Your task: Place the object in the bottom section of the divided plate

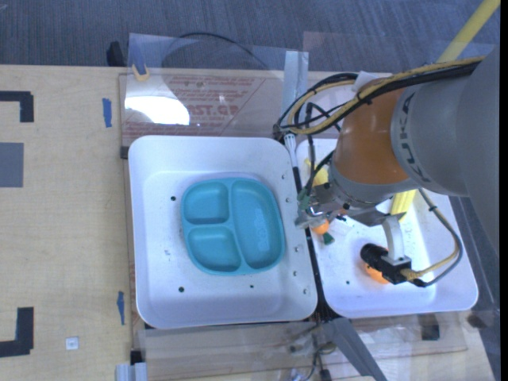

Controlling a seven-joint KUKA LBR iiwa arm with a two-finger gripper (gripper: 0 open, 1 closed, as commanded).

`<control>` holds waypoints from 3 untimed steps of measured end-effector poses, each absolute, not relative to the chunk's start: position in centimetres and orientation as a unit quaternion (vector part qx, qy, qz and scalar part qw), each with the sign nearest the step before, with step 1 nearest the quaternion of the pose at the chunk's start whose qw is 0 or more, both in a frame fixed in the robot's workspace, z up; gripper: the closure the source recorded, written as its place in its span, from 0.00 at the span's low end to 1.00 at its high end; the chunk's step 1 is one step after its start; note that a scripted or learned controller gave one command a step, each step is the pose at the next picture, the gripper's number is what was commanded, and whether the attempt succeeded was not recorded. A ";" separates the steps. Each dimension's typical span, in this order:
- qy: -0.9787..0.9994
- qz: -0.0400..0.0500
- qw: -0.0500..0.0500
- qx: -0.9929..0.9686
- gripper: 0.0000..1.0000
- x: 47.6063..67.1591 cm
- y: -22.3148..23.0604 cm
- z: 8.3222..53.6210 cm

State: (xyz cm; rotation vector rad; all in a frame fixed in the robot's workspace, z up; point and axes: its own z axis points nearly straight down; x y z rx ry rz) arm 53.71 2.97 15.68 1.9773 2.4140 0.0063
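Two white bins sit side by side on the tabletop (63,213). The left bin (151,292) holds a teal divided plate (234,225). The right bin (444,292) holds a small orange object (321,228) by its left wall and a yellow object (402,202) partly hidden under the arm (373,149). The end effector (311,211) hangs just above the orange object; whether it is wide, narrow or gripping cannot be told.

A: What surrounds the setup?
B: A pale wooden desk (55,236) with black corner marks (20,105) and blue tape strips (106,111).
A: And beyond?
B: Dark blue-grey carpet (238,6), and light glaring off a clear sheet (206,94)
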 end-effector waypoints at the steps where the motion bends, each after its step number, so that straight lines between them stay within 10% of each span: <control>1: 0.754 -0.003 0.012 0.657 1.00 54.4 4.3 16.4; 2: 0.705 0.002 0.001 0.709 1.00 57.3 11.4 24.2; 3: 0.729 -0.005 -0.004 0.684 1.00 57.8 16.4 16.6</control>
